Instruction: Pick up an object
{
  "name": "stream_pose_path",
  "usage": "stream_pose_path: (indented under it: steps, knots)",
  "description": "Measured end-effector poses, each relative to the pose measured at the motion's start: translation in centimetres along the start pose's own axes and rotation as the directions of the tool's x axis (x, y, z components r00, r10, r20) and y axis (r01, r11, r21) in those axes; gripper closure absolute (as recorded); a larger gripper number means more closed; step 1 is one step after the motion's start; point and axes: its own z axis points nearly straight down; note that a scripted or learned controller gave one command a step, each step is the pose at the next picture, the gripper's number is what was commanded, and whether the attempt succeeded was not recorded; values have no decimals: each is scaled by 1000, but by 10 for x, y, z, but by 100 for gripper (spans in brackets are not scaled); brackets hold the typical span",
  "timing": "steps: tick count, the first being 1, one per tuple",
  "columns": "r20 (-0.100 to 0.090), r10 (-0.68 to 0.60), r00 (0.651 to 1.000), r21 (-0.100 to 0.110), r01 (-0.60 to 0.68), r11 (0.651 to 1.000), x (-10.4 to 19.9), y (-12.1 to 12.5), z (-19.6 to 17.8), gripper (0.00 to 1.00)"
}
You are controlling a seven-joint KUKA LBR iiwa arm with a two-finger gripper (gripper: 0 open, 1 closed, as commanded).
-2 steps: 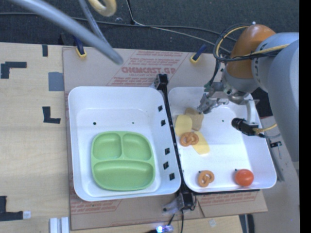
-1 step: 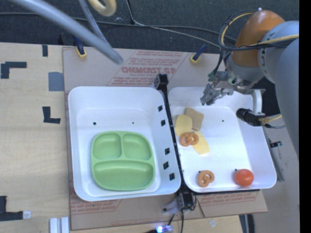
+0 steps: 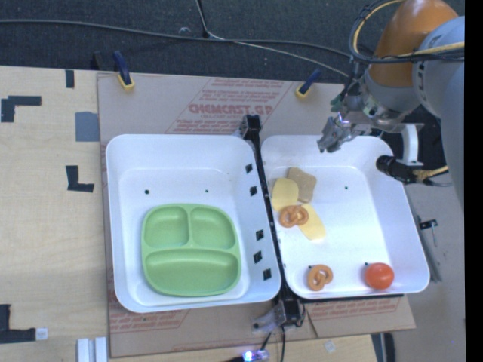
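The right bin [image 3: 392, 202] holds a tan bread slice [image 3: 303, 182], a pale yellow piece [image 3: 284, 193], a second yellow piece [image 3: 313, 226], a pretzel [image 3: 293, 216] lying between them, another pretzel [image 3: 319, 277] near the front wall and a red tomato [image 3: 379, 275] at the front right. My gripper [image 3: 332, 137] hangs over the bin's back wall, above and to the right of the bread slice. Nothing shows between its fingers.
The left bin [image 3: 121, 164] holds a green divided plate [image 3: 190, 249]. A black divider [image 3: 260, 202] runs between the bins. Clamps [image 3: 122, 74] stand at the board's back edge. Cables cross the dark floor behind.
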Motion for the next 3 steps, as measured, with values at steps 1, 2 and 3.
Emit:
stream_pose_path:
  steps: [1, 2, 3]
  knots:
    - [1, 0, 1000, -1, 0, 1000, 0, 1, -53, 100]
    - [-2, -4, 1000, 4, 4, 1000, 56, -1, -57, 100]
    - [-2, -5, 1000, 5, 5, 1000, 115, -3, -57, 100]
